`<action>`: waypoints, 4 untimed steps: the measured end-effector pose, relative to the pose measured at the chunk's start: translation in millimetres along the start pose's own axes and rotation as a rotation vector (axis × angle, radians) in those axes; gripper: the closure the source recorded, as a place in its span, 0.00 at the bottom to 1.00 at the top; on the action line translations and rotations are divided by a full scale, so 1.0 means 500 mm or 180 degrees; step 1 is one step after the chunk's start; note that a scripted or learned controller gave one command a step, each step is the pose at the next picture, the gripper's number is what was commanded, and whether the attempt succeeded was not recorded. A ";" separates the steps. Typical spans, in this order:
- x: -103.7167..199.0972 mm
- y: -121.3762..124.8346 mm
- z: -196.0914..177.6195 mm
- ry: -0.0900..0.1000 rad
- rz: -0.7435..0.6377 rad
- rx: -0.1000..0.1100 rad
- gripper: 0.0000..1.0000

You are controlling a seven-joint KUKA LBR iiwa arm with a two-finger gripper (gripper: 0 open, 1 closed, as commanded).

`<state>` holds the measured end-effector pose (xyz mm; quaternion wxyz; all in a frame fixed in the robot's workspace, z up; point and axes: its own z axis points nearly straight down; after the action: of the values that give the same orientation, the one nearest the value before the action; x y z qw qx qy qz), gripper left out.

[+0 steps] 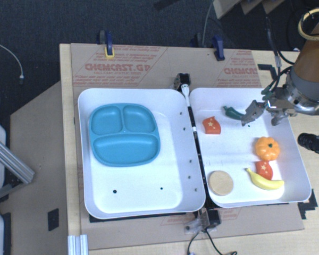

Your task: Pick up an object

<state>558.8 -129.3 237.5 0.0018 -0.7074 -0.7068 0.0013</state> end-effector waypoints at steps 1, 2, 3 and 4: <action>0.001 -0.003 0.085 0.0001 -0.0002 0.0000 0.00; 0.013 -0.006 0.172 0.0002 -0.0002 -0.0002 0.00; 0.012 -0.004 0.147 -0.0004 0.0000 -0.0018 1.00; 0.009 -0.010 0.024 -0.0007 -0.0005 -0.0025 1.00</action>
<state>553.7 -124.9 225.4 -0.0017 -0.7068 -0.7074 -0.0008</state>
